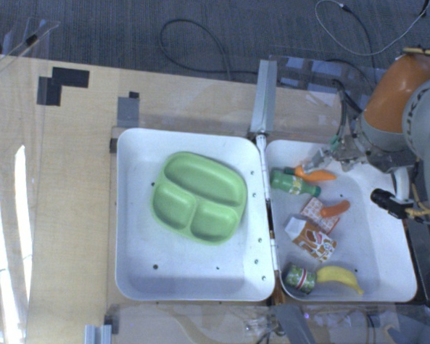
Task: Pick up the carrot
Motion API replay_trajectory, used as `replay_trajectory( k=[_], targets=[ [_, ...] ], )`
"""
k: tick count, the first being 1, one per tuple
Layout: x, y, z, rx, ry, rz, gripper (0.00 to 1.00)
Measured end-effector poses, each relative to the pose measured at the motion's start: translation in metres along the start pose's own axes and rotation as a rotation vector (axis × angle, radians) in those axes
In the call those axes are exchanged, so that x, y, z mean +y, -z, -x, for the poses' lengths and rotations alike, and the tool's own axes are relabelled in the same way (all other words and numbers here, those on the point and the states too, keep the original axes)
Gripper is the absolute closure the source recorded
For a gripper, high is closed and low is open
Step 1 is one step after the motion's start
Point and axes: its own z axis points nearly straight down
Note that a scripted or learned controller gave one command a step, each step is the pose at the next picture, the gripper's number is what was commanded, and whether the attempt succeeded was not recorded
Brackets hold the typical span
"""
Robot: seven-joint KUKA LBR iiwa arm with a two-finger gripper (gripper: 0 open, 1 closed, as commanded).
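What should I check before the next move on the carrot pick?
1. Carrot located: ok, it lies at the far end of the right bin.
2. Gripper over the carrot: ok, its tip sits right at the carrot's far side.
3. Carrot between the fingers: cannot tell, the view is too small there.
4. Neighbours: not ok, the green bottle lies right beside the carrot and could get nudged.
5. Other items out of the way: ok, the sausage, carton, can and banana lie nearer the camera, apart from the carrot.
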Motion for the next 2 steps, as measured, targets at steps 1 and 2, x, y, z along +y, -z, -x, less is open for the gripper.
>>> replay_trajectory(
  k=[1, 2],
  targets=[
    [0.007, -0.014, -0.032, -0.014, 0.207, -0.024, 0.00],
    [-0.002, -0.025, 0.004, 0.008, -0.214, -0.038, 0.00]
  ],
)
